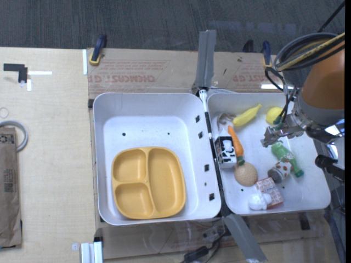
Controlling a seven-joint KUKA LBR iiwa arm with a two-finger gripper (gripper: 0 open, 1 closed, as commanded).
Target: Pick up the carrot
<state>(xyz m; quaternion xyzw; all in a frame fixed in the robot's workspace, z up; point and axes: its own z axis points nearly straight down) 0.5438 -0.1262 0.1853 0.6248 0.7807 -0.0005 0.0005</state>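
The carrot [236,140], orange with a green tip, lies in the right bin [315,199] near its left wall. It rests beside a black-and-white can [225,150] and above a tan ball [246,175]. My gripper [273,136] hangs over the middle of that bin, to the right of the carrot and clear of it. It sits between a lemon [273,114] and a green bottle [287,158]. Nothing is seen held in it.
The left bin [142,111] holds a yellow divided plate [148,182]. Also in the right bin are a yellow banana [246,115], a small can [278,172], a red-and-white box [271,192] and a white lump [256,203]. A grey divider post [206,59] stands between the bins.
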